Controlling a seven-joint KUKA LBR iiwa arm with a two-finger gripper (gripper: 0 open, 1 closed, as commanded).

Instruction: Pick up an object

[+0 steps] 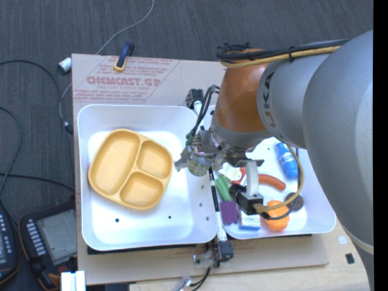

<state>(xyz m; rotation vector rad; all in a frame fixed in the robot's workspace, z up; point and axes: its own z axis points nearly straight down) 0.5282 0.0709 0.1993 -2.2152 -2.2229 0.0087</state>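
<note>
The arm, grey with its orange band (pixel 242 99), reaches in from the right and hangs over the seam between the two white bins, so its jaws (pixel 197 159) sit low at the right bin's left rim. Whether they are released or clenched on anything cannot be told; the wrist hides them. The pickable things crowd the right bin (pixel 321 220): a green piece (pixel 223 188), a purple block (pixel 228 211), an orange ball (pixel 276 218), a red-orange strip (pixel 271 181) and a blue bottle (pixel 285 160), all close together, probably the reason the arm works from that side. The left bin (pixel 97 235) carries a yellow divided tray (pixel 130 168). On the board (pixel 124 83) under the bins, red print reads "CHEMCAST GP".
</note>
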